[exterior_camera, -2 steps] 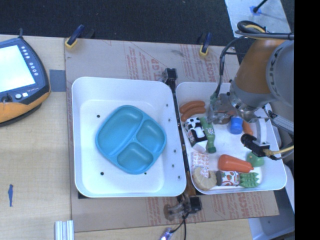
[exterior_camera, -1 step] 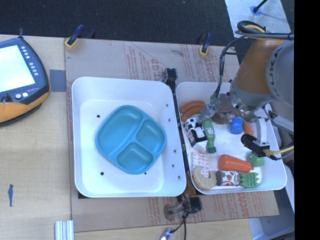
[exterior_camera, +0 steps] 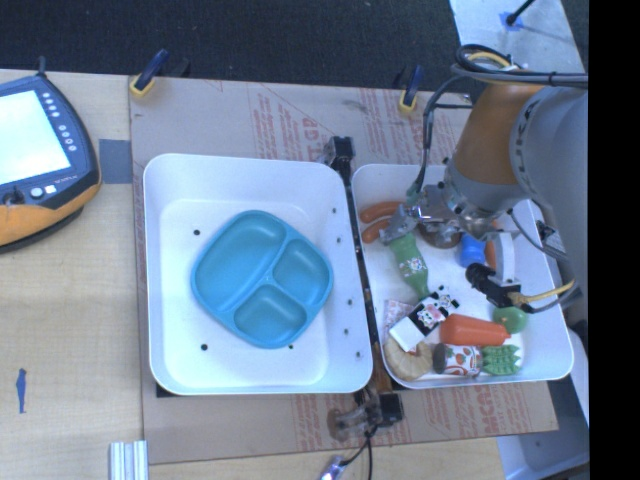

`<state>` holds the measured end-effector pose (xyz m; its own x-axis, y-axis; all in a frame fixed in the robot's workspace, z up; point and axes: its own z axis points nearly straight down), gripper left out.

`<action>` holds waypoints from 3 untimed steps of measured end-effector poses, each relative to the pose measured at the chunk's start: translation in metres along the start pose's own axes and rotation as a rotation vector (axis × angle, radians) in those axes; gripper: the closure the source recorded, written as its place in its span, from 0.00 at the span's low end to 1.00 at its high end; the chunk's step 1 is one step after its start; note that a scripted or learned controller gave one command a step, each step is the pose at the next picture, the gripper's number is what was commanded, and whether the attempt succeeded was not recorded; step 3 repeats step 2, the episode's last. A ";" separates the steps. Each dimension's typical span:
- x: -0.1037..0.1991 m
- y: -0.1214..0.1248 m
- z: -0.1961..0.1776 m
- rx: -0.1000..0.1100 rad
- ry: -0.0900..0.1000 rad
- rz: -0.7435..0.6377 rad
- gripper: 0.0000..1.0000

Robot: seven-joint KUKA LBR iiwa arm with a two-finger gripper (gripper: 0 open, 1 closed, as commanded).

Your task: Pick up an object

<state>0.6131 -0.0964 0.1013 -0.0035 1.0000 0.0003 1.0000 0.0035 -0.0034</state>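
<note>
since i can't tell from here what state the gripper point(exterior_camera: 437, 216) is in, i'd go slowly: it sits low at the far end of the right bin point(exterior_camera: 560, 353), by the green bottle point(exterior_camera: 409, 263) amid clutter.

One fixed camera looks down on my bench point(exterior_camera: 70, 318) from above, at a slant, taking in the whole workspace from a moderate height. The far edge of the bench lies toward the top of the picture, with dark floor beyond it. The left bin point(exterior_camera: 160, 268) sits near the centre and the right bin point(exterior_camera: 545, 363) toward the right side, both fully visible. My arm point(exterior_camera: 520, 148) enters from the right edge, large in the picture because it rises toward the lens.
</note>
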 end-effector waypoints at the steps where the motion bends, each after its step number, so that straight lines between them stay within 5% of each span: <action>1: -0.001 0.000 -0.010 0.002 -0.001 -0.001 1.00; 2: 0.050 -0.024 -0.114 -0.001 0.000 -0.001 1.00; 3: 0.050 -0.024 -0.114 -0.001 0.000 -0.001 1.00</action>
